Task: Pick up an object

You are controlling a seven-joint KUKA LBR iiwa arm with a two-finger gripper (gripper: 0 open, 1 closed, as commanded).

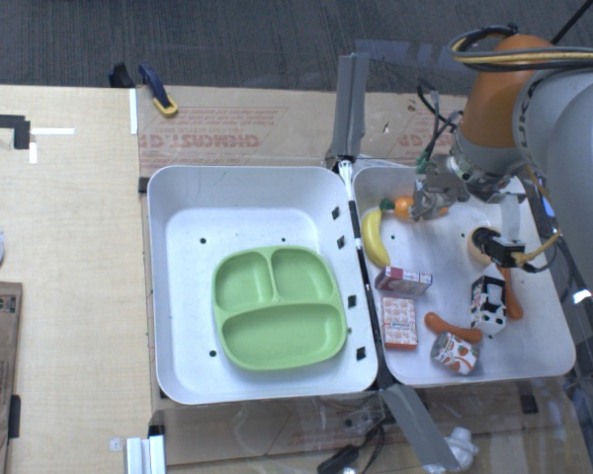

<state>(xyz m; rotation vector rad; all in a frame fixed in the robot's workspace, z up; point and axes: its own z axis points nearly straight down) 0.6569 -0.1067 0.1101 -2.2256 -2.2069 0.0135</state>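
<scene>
tool (430,205) sat low in the right white bin's (544,358) far corner, just beside a small orange fruit (403,205) and curved yellow banana (375,237); grip state: cannot tell.

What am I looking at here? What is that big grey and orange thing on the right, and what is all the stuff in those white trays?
That is a robot arm, seen by a camera fixed above the bench and looking down at a slant. At its tip is a two-finger gripper, low over the far end of the right bin, next to a small orange object.

The right bin holds toy groceries: a banana, two small boxes, a sausage, a cow figure and a can. The left bin holds a green divided plate. Whether anything is gripped, I cannot tell.
</scene>
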